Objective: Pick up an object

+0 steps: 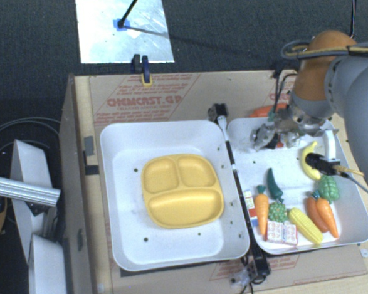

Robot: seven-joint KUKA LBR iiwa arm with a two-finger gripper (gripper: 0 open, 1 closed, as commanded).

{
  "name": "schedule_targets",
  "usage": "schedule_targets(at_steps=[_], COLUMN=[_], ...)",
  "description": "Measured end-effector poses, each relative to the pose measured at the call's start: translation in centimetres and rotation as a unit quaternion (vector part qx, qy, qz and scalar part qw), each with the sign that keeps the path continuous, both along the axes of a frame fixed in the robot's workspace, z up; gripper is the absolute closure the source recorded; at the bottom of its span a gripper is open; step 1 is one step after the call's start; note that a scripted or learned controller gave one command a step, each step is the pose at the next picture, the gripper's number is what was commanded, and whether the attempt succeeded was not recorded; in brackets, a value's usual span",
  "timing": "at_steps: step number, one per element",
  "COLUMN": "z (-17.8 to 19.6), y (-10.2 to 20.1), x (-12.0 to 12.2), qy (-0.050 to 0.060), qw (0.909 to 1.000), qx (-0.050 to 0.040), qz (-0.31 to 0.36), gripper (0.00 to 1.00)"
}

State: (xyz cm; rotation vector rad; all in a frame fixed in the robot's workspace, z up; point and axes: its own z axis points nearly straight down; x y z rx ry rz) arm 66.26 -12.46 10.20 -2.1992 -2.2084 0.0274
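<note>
Toys for picking are spread in the right bin [364, 222], and none looks lifted yet. The gripper [272, 135] is low over the far end of that bin. Nothing is seen held in it, and how wide it is cannot be told, because it is small and blurry. So the pick-up is judged to be only at its start.

Close below the gripper a banana [309, 159] is seen, and a dark green pepper [273, 185]. Further below lie a carrot [262, 209], a corn cob [306, 225] and a green bunch [328, 187]. Well off to the side, a yellow tray [181, 190] sits in the left bin [124, 241].

An orange thing [261, 112] just behind the gripper is partly hidden. The arm [350, 94] is cut off at the edge.
</note>
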Motion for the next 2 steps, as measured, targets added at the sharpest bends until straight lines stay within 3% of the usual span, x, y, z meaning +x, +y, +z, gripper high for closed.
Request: schedule_targets(at_steps=[1,2], z=[2.1,9.7], y=[-2.0,-4.8], x=[0.3,0.7], qy=[-0.008,-0.018], qw=[1.0,0.9998], qx=[-0.0015,-0.0038], qz=[-0.001,-0.001], gripper=[0.0,0.0])
